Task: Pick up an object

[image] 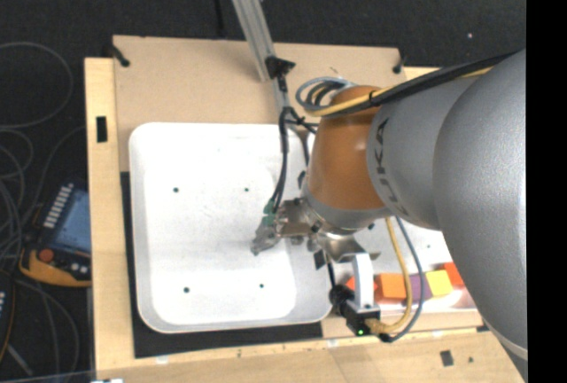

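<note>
The jaws [263, 239] hang low over the left white bin [177, 222], near its right side; whether they are parted I cannot tell. Orange [390, 286], purple [416, 287] and yellow blocks [438, 284] lie off beyond the wrist in the right bin, in a row along it. Pale wooden counter [177, 80], dark floor around.

Two white bins, the left one [213, 222] in full sight, the right one [434, 241] mostly hidden under one grey arm [461, 151], three blocks in the right bin, one orange [391, 286], one purple [418, 286], one yellow [439, 284], one handheld controller [62, 235] left of the bench
</note>
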